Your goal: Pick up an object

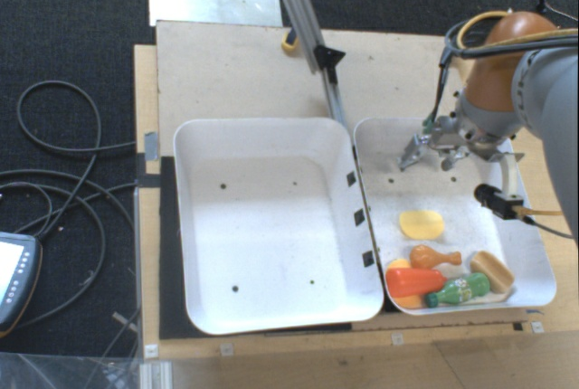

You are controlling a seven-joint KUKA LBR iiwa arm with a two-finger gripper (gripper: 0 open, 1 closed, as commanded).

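The counter (235,71) carries two white bins. The pincer (432,152) hangs above the right bin's (380,143) far end, fingers spread, gripping nothing. Nearer: a yellow disc (422,223), then an orange drumstick (434,258), carrot (412,281), green bottle (460,289) and hot dog bun (493,270) together.

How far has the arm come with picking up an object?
Nothing is lifted yet. The gripper hangs open over the far end of the right bin, holding nothing. The toys, including the yellow piece and green bottle, lie at the near end. Reaching, grasping and lifting remain.
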